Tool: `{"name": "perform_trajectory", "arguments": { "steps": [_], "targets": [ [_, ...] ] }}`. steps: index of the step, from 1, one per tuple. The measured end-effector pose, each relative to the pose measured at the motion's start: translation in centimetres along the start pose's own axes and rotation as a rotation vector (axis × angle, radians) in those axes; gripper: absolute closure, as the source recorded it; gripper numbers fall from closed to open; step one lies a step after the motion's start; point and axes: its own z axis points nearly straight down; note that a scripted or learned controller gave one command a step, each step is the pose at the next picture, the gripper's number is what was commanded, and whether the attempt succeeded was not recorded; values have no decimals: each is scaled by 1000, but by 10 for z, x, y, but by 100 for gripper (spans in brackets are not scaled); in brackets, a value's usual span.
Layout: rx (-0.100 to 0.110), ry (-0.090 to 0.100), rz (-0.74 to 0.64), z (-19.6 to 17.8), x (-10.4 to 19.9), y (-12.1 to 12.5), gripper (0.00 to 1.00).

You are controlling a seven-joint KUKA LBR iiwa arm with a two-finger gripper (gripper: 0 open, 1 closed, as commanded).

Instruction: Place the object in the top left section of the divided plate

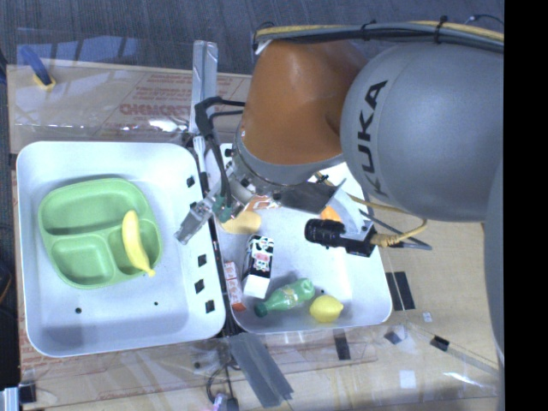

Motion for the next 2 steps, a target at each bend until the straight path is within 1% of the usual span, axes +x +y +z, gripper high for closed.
{"name": "perform_trajectory", "arguments": {
  "steps": [2],
  "targets": [
    [0,0,0,0,0,0,0]
  ]
}}
